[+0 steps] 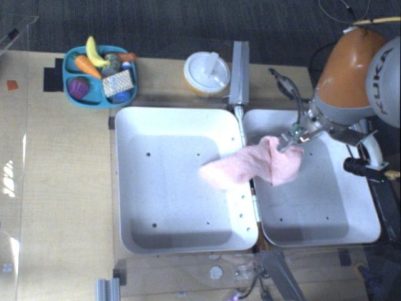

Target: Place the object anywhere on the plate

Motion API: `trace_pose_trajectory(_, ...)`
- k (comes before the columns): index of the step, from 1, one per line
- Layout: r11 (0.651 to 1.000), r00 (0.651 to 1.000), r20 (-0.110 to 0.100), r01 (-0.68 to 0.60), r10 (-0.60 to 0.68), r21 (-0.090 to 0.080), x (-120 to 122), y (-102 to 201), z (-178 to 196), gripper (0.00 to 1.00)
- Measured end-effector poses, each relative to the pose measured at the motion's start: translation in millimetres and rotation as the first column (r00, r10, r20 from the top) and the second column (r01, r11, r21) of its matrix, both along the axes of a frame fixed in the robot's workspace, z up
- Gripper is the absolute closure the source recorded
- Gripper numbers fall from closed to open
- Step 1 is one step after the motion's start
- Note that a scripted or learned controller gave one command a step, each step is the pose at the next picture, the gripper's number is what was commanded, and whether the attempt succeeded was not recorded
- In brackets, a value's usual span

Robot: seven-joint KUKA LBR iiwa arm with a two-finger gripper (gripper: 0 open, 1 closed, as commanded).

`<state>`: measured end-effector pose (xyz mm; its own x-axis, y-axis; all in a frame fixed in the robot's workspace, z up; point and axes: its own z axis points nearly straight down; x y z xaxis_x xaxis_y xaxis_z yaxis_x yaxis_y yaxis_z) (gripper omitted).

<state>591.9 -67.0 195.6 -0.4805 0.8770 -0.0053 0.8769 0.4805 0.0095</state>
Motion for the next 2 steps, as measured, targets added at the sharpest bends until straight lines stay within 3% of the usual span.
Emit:
trace_pose_trajectory(1, 1.000, 1.000, 0.002, -0.006, 0.006, -0.001, 3.0, 1.2, 31.3, 1.00)
trace_pose_trajectory(2, 0.917, 0.917, 0.001, -0.398, 0.398, -0.005, 5.8, 43.8, 33.8, 1.00)
